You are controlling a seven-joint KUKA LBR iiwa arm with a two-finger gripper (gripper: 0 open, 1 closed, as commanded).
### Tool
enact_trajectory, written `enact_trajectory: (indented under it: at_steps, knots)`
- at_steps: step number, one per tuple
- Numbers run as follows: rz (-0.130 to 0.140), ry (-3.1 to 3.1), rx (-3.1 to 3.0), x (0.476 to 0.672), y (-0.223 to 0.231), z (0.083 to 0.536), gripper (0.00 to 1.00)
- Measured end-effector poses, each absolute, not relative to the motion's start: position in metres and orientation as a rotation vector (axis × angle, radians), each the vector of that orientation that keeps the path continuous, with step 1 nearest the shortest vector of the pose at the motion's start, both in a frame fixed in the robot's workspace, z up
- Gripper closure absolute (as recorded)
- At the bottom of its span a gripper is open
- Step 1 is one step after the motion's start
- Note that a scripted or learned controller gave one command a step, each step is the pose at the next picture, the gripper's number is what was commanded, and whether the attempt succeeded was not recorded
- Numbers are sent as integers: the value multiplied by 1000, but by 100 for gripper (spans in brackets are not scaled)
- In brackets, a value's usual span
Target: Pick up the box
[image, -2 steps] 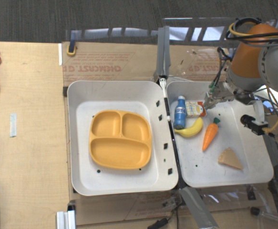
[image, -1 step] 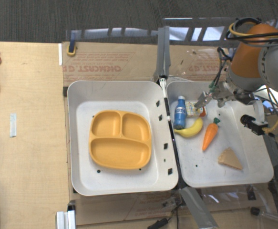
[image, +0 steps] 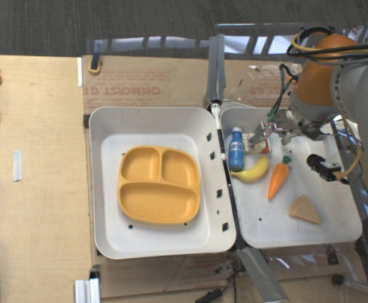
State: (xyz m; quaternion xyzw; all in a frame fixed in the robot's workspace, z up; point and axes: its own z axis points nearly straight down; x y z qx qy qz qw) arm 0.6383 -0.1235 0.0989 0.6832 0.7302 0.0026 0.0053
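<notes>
**A:** In the camera view, where does the box lie from your hand?

**B:** Your hand (image: 264, 136) hangs over the far-left part of the right bin (image: 335, 232). What I take for the box (image: 305, 210), a tan block, rests on the bin floor well apart from the hand, out towards the near rim and back towards the arm's side. The carrot (image: 278, 178) lies between the two, nearer the hand.

**A:** Is the hand released or clenched?

**B:** I cannot tell. A small red-and-white thing (image: 264, 146) sits just beneath the hand, and I cannot tell whether it's held or merely lying there.

**A:** And the box's long axis?

**B:** It looks wedge-like from here, with its widest edge facing the near rim and slanting a little. I'd judge you must travel away from the bottle (image: 235, 149) and banana (image: 252, 170), past the carrot, then close across the narrower span.

**A:** Anything crowding it?

**B:** No, nothing touches the box, so you have room on every side.
</notes>
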Motion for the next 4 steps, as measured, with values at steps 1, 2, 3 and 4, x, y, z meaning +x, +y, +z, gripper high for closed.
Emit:
enact_trajectory:
  at_steps: [1, 2, 3, 4]
  knots:
    - [10, 2296, 2125, 635, -118, 99, 0]
    - [12, 2349, 2069, 647, -132, 99, 0]
    - [11, 2279, 2146, 633, -102, 99, 0]
    - [10, 2247, 2183, 662, -103, 99, 0]
